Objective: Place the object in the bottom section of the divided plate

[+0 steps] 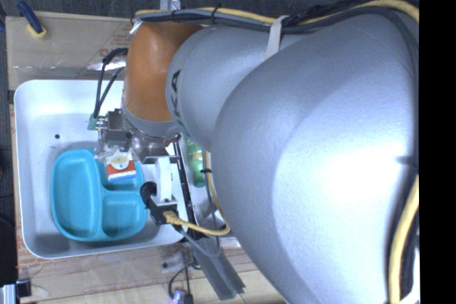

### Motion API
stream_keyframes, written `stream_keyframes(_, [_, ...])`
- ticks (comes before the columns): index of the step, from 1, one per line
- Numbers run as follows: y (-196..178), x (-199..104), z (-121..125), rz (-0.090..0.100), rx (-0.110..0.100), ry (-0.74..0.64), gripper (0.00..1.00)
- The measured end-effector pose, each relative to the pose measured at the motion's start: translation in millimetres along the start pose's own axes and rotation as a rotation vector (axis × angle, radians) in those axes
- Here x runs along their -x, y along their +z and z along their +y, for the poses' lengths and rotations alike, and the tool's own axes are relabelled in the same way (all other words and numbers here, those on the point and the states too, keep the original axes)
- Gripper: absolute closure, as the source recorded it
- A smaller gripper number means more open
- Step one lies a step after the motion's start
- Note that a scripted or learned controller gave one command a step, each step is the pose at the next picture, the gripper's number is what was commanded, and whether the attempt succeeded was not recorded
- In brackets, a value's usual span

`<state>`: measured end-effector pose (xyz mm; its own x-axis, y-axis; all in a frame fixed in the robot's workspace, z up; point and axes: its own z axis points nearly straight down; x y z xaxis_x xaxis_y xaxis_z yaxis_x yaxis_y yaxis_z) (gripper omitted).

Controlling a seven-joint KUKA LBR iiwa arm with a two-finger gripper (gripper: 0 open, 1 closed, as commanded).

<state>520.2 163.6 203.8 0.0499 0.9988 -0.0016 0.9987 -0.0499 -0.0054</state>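
The tool hangs low over the blue divided plate, at that plate's upper right corner, and most of it is buried under the grey arm and its orange band; I cannot tell how it is set, so I will not claim a hold. Just under the tool sits a small object, orange-red with a white patch, perhaps a little carton or packet; it seems to lie in or over the small compartment beneath the tool, though whether it rests on the plate or is carried I cannot tell.

By my judgement the placing step is in hand; the arm is over the plate but not over the right section. The bottom compartment lies below the tool, toward the near rim of the white bin; the next move calls for a short carry that way, clearing the divider ridge, then a low, gentle release.

Beyond the tool, to its right, a green thing shows beside the arm; the wooden worktop frames the bin.
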Motion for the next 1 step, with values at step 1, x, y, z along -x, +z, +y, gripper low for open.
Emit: stream_keyframes(1, [-6.1, -49.1, -45.4, -0.001, -0.003, 0.073, 1.0])
